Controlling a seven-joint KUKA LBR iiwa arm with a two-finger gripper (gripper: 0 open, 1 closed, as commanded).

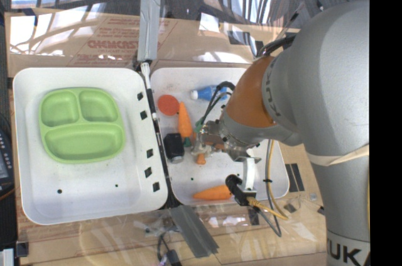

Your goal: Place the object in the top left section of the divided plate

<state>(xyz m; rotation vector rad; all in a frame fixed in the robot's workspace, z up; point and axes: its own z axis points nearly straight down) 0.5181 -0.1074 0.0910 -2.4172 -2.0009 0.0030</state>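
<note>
The grey arm with the orange band (251, 95) enters from the right and bends down over the right bin, its wrist pointing toward the bin's centre-left. The two-finger gripper (202, 144) sits low over the bin floor, just right of a black block; whether its fingers are apart or closed cannot be determined, as the wrist body hides them.

Count of items: one plate, two bins, two large carrots, one red disc, one blue-and-white item, one black block, and one small orange piece.

The left shallow white bin (38, 195) holds the light-green divided plastic plate (81, 124), which has three sections: two small ones at the top and one wide one below. All three sections show bare green surface.

The right shallow white bin (188, 79) holds the remaining items. The black block (173, 147) lies near the left wall. The flat red disc (168, 104) lies above it, touching the orange plastic carrot (184, 122). A small orange piece (200, 159), possibly a third toy vegetable, lies directly beneath the gripper. A second orange carrot (212, 193) rests near the bottom wall. The blue-and-white cylindrical item (204, 94) lies near the top.
</note>
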